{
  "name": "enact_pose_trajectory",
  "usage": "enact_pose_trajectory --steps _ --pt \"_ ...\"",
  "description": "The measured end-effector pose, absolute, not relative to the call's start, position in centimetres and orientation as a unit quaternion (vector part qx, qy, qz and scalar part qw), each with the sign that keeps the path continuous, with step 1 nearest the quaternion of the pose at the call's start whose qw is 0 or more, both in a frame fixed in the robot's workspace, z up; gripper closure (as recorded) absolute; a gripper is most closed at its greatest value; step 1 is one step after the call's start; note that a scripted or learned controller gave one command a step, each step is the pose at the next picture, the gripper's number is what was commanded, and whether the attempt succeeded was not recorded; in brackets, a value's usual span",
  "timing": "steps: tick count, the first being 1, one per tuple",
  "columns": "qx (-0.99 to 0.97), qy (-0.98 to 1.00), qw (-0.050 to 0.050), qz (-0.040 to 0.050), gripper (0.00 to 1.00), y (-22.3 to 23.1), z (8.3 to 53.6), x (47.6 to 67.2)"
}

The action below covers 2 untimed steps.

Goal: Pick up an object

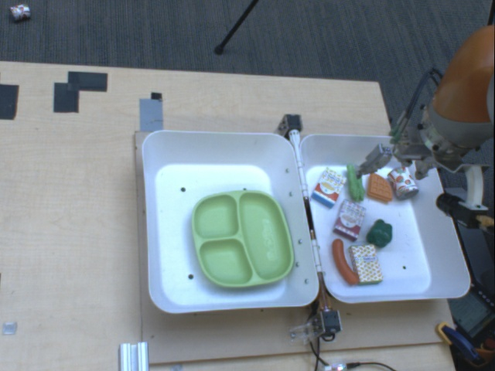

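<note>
The right bin (445,280) holds several toy food items. There is a white, red and blue carton (329,186), a green pickle (354,182), an orange wedge (379,188) and a small red and white can (404,184). Nearer the front lie a red and white packet (349,220), a dark green vegetable (379,233), a red sausage (343,260) and a patterned box (366,263). My gripper (400,165) hangs over the bin's back part, just above the orange wedge and the can. It is open, its fingers spread to either side, with nothing held between them.
The left bin (166,207) holds a light green divided plate (242,238). A clamp (291,124) sits at the back where the two bins meet. Dark tape patches (77,90) mark the bench at the far left. Cables (325,327) lie at the bench's front edge.
</note>
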State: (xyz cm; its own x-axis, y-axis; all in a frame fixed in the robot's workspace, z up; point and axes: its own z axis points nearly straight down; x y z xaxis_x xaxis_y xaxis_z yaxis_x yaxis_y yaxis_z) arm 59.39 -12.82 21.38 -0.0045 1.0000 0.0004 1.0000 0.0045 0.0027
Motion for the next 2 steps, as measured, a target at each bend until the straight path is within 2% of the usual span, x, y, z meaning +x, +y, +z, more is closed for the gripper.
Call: enact_pose_trajectory --steps 1,2 --pt "0.706 0.708 0.005 0.0029 0.00 -16.8 9.7 56.0" --pt "0.707 0.707 0.008 0.0053 0.00 -17.4 9.0 49.7"
